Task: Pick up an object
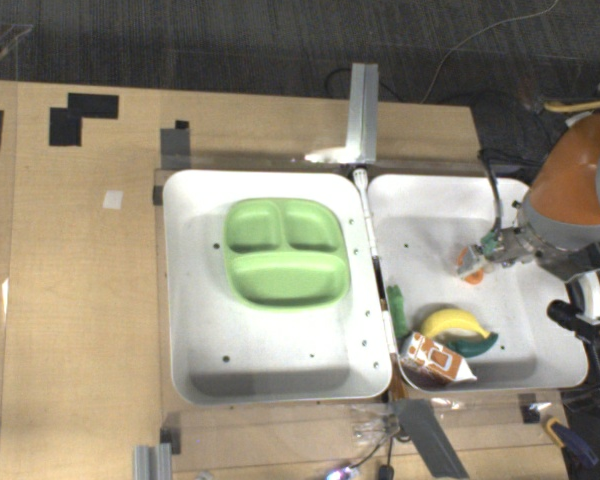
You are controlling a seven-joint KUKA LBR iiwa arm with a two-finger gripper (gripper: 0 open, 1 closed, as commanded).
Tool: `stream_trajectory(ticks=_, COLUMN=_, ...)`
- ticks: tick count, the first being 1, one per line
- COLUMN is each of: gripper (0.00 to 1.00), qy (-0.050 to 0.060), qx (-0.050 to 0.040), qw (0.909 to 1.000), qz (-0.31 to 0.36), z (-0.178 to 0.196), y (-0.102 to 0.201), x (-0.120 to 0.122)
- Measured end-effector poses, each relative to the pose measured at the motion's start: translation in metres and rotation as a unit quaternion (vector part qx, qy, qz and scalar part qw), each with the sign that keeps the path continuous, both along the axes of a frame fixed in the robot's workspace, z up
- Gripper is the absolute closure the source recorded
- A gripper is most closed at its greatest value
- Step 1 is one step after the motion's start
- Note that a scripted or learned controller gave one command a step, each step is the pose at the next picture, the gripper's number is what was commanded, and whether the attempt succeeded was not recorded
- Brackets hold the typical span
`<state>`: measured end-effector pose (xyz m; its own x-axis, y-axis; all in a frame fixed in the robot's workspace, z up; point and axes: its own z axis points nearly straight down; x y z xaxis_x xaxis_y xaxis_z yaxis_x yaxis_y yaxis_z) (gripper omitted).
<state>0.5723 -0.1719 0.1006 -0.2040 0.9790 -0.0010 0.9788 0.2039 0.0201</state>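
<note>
Fingers cannot be made out at the gripper [488, 251], which is held low in the right bin [430, 203], touching or just over a small orange thing [470, 266], likely for a grab. Nearby are placed a banana [452, 323] and a brown carton [435, 359]. A green tray [284, 250] is kept in the left bin [195, 298].

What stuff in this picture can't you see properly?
- End effector, camera view: too small and blurry to tell what it is doing with the orange thing at its tip.
- Orange thing: too small to name.
- Teal object: mostly hidden under the banana.
- Carton: print too small to read.
- Arm: cut off by the right edge.
</note>
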Motion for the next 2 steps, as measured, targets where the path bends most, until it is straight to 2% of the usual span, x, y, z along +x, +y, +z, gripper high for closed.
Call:
stream_trajectory(ticks=1, gripper=1.00, qy=0.009, qx=-0.0011, qw=0.9988, qz=-0.048, z=0.087, y=0.070, x=0.013)
stream_trajectory(ticks=2, gripper=1.00, qy=0.009, qx=-0.0014, qw=0.9992, qz=-0.040, z=0.129, y=0.064, x=0.008)
